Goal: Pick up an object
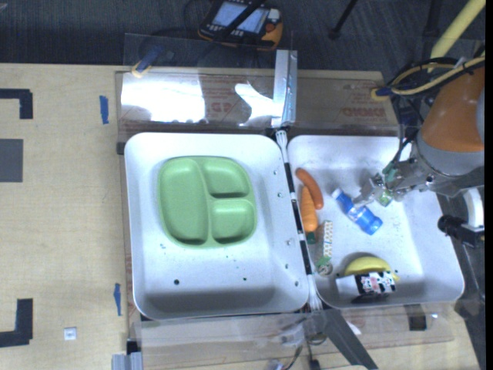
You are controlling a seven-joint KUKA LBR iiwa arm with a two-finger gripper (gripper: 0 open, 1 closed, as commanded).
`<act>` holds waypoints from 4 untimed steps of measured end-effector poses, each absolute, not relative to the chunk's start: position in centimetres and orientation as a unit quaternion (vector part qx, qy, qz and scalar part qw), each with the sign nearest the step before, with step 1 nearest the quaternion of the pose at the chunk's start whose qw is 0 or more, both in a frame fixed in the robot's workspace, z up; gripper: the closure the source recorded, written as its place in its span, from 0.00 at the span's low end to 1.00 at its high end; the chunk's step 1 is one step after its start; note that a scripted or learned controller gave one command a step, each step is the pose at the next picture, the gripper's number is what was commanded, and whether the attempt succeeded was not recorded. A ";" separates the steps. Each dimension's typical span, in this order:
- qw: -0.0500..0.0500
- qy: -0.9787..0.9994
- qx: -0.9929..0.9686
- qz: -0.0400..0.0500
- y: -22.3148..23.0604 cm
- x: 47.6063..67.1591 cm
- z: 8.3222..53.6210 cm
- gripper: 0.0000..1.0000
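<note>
- Gripper (385,185) hangs low in the right bin (431,156); whether it is spread or pinching cannot be told.
- Just beside it, toward the bin's middle, lies a blue bottle (359,212); farther off, a carrot (309,200); nearer the front rim, a banana (366,265).
- Nothing looks lifted; the pick appears not yet done.

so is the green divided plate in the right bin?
No, the green divided plate lies in the left bin; the right bin holds the carrot and banana.
</note>
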State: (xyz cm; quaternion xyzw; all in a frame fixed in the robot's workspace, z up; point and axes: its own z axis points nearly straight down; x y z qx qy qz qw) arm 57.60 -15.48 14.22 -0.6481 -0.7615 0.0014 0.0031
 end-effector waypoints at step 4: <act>0.002 -0.740 -0.672 0.002 -9.8 57.6 24.6 1.00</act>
